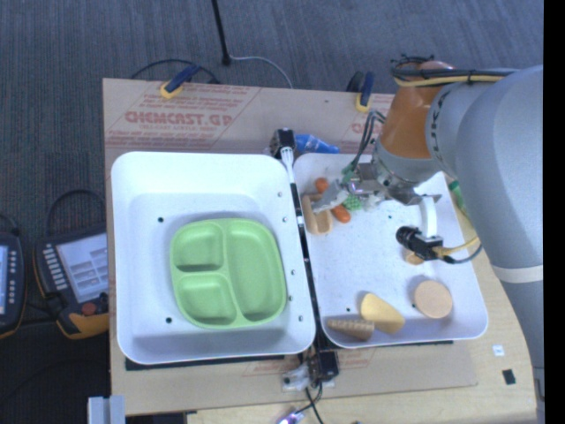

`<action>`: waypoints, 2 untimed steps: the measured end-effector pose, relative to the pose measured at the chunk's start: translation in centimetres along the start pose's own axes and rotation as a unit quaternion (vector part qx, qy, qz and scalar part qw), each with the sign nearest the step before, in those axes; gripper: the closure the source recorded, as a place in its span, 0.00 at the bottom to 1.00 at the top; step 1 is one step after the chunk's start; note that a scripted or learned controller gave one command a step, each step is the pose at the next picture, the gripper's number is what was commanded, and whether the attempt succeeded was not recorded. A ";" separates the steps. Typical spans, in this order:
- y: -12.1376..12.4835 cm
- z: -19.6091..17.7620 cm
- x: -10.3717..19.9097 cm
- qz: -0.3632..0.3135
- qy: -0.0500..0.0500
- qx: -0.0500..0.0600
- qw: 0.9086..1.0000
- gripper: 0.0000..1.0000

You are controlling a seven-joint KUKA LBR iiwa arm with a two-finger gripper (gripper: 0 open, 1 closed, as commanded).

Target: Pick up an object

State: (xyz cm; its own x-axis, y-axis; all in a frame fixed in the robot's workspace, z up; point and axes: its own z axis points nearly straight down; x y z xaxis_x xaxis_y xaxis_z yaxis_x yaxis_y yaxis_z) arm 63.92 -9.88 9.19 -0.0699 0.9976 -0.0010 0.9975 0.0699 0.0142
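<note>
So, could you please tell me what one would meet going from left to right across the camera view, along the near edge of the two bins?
Green divided plate in the left bin → ridged brown piece → yellow wedge → round tan disc in the right bin.

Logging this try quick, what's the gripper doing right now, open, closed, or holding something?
Gripper: low in the right bin near the small orange pieces; open, closed or holding cannot be told from here.
</note>
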 end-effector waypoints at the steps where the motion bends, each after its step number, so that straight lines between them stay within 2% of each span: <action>1: 0.3 -1.3 0.2 0.000 0.003 -0.002 1.000 1.00; 2: -0.5 -17.6 4.7 0.065 -0.001 0.005 0.998 1.00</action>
